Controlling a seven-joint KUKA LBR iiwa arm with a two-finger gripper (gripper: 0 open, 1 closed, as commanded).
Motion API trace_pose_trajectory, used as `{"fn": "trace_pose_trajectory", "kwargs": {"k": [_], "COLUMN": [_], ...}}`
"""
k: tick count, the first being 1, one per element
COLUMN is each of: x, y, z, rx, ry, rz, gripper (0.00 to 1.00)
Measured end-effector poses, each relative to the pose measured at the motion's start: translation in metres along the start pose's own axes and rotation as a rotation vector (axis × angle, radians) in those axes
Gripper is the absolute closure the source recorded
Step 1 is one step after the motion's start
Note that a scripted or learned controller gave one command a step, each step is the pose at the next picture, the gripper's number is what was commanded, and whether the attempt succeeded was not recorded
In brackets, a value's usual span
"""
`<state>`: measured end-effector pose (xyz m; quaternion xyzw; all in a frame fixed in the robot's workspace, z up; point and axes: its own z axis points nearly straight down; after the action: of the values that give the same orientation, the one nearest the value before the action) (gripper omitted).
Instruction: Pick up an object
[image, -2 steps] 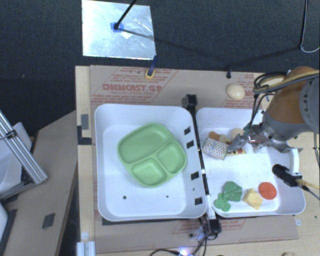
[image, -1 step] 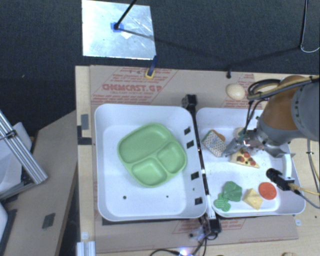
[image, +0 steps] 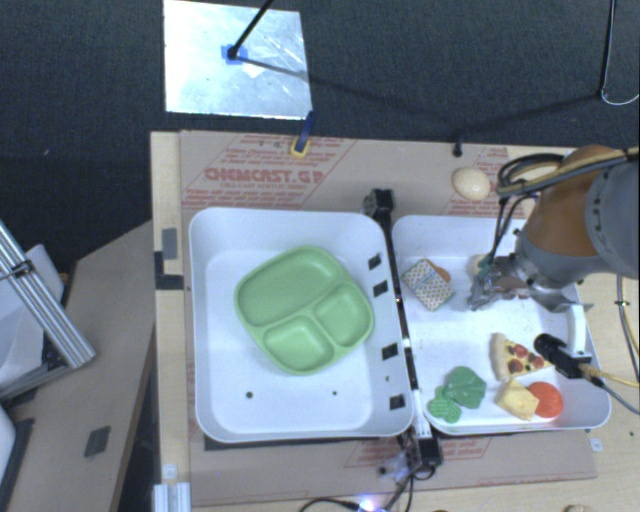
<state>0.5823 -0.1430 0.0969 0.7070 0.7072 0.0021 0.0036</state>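
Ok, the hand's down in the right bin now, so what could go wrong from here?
1. The hand sits low on bare floor of the right white bin, between the checkered cracker-like block and the toy pizza slice; it may close on nothing.
2. It is near the bin's far wall, so a sideways move could scrape it.
3. The black cable looping by the wrist might snag.

grey arm (image: 570, 225) reaches leftward, tool (image: 484, 288) pointing down

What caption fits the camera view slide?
Arm lowers pincer into right bin beside toy food; green tray fills left bin.
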Motion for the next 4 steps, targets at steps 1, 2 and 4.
{"fn": "trace_pose_trajectory", "kwargs": {"k": [1,2,4], "x": [-0.005,0.005,0.054], "y": [0.006,0.005,0.028], "z": [-0.062,-0.118,-0.135], "rx": [0.002,0.002,0.003], "ry": [0.000,0.001,0.003], "rz": [-0.003,-0.005,-0.009], "gripper": [1.00,1.00,1.00]}}
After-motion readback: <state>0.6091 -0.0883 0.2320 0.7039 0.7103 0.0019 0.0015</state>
